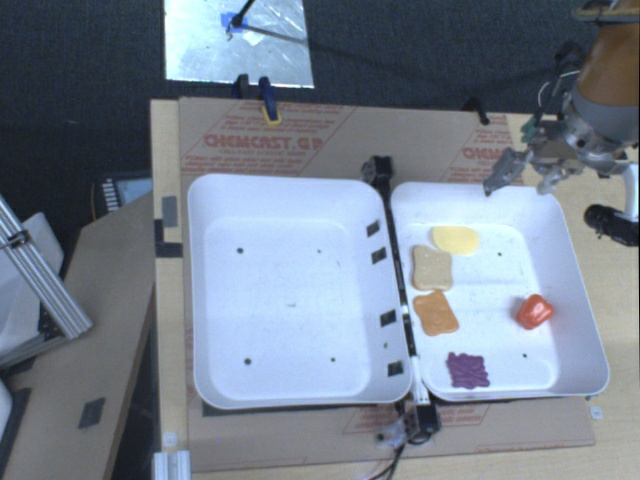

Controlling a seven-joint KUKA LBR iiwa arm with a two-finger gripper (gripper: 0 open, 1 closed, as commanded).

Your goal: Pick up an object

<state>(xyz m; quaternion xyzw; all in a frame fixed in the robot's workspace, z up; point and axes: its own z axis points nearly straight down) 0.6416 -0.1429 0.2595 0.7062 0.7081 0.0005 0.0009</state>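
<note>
In the right bin [575, 313] lie a yellow oval piece [455, 239], a tan toast slice [432, 267], an orange-brown slice [436, 312], a purple grape cluster [467, 369] and a red pepper [534, 311]. My gripper [525, 173] hangs over the bin's far rim, above and behind the objects. Its two fingers are spread apart, one at the left [502, 173] and one at the right [550, 177], with nothing between them.
The left bin [215, 368] sits beside the right one, joined by a black hinge strip [392, 268]. Both rest on a cardboard sheet [300, 138]. A shiny metal plate [238, 28] lies beyond the bench, and aluminium framing [35, 278] stands at far left.
</note>
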